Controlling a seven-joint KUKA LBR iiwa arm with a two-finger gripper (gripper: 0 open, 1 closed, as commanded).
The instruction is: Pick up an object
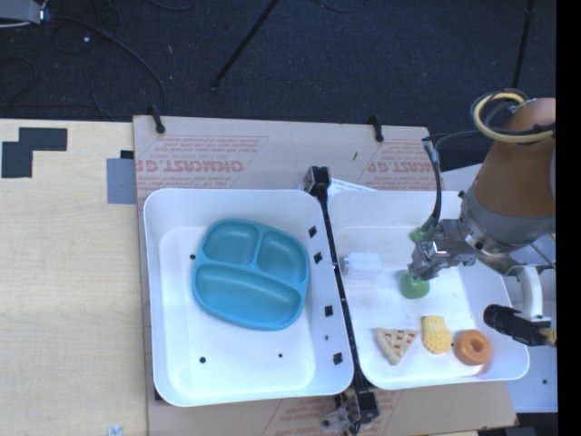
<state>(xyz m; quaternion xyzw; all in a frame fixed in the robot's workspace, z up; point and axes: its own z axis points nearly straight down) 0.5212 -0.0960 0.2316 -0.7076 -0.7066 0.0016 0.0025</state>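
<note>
Right bin (508,371), pincer (419,275) mid-floor

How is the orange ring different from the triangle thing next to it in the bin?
The orange ring is round with a hole in its middle; the triangle piece has straight sides and corners and no hole. The ring is orange all over, while the triangle is pale tan with a crisscross pattern. The ring lies near the right bin's right edge; the triangle lies further left, with a yellow piece between them. Both are small and lie flat along the bin's near side.
</note>
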